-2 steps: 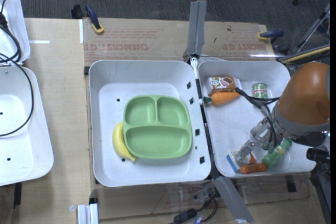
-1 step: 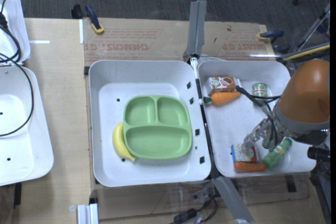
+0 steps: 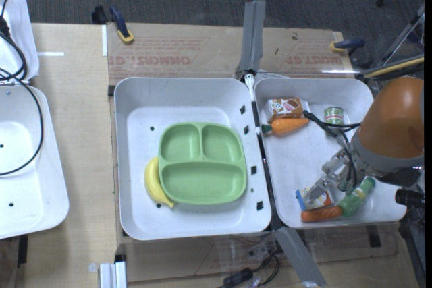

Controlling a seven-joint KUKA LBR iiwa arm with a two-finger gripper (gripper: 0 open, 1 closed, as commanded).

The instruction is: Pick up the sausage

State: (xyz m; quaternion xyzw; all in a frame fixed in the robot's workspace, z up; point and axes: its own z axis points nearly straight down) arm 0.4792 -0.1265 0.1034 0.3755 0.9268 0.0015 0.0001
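Gripper (image 3: 317, 193) low over the sausage (image 3: 321, 214), near the right bin's (image 3: 290, 165) front edge.

Whether it's apart or clamped, I can't tell from here. The sausage lies lengthwise along that front edge, tips toward the bin's side walls, a green bottle (image 3: 356, 197) just beside it. Best play: straddle its short width and steer clear of the bottle.

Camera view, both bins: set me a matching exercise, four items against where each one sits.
Items:
1. banana
2. carrot
3. sausage
4. green plate

Places:
A. near edge of the right bin, under the gripper
B. middle of the left bin
C. far end of the right bin
D. against the plate's left rim

Pairs: 1-D, 2-C, 3-A, 4-B
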